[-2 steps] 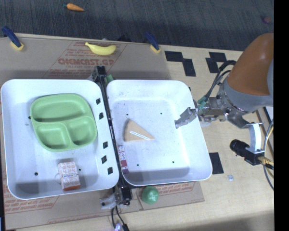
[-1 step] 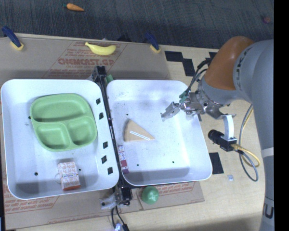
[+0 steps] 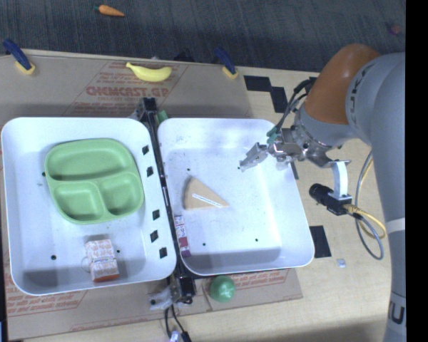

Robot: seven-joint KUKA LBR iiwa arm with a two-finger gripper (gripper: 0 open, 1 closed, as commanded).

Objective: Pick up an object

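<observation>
Two white bins sit side by side on the bench, and the arm [image 3: 357, 98] reaches in from the right over the right bin [image 3: 271, 219]. Its gripper [image 3: 251, 157] hangs above the far right part of that bin, just inside the right rim, fingers angled left and down toward the floor; how far apart they stand I cannot tell, and nothing shows between them. Left and nearer from the fingertips lies a tan wedge [image 3: 202, 195], flat on the bin floor, close to the divider between the bins and well clear of the near and right walls. Plenty of bare floor around it on the right and near sides. Over in the left bin [image 3: 21, 212], a green divided tray [image 3: 94, 179] takes the middle, and a small red-and-white packet [image 3: 102, 258] sits near the front wall. Outside the bins, a yellow banana [image 3: 149, 70] rests past the far edge, and a green ball [image 3: 222, 288] sits just beyond the right bin's near rim.
</observation>
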